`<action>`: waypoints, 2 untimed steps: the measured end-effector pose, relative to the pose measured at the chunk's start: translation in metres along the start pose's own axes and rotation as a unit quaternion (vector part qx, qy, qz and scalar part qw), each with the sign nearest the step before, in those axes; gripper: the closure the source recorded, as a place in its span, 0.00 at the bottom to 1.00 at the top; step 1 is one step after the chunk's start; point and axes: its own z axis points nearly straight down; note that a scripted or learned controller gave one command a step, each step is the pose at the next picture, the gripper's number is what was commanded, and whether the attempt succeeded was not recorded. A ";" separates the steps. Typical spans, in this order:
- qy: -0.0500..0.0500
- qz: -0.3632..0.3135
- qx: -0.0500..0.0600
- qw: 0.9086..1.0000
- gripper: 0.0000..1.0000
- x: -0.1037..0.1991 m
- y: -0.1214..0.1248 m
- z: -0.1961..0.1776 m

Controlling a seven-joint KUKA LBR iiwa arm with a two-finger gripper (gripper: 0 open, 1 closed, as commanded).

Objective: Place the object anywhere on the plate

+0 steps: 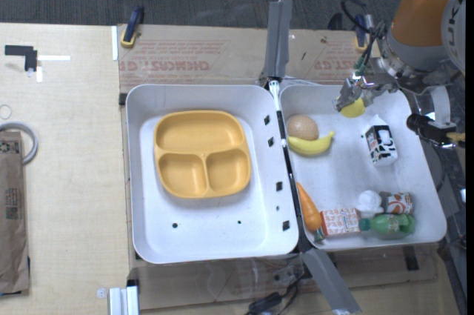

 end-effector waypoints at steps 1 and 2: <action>0.001 -0.004 0.001 1.000 1.00 0.064 -0.019 0.020; 0.000 -0.105 0.000 0.994 1.00 0.141 -0.020 0.000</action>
